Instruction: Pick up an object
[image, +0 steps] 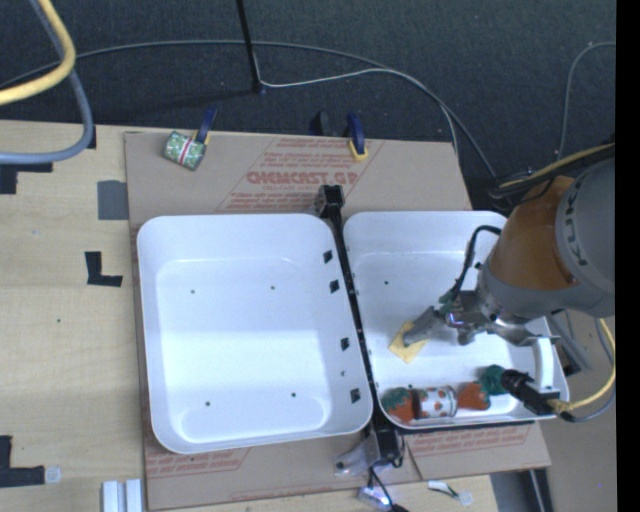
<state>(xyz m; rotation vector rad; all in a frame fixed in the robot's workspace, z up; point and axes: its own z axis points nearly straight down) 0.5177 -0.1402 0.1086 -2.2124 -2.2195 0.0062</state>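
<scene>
Claw (418, 331) touches a flat pale-yellow wedge (406, 347); its grip state unclear.

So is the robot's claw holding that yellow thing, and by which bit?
It cannot be told. The gripper sits right at the yellow piece in the right bin, touching its top edge, but no grip between fingers shows.
</scene>
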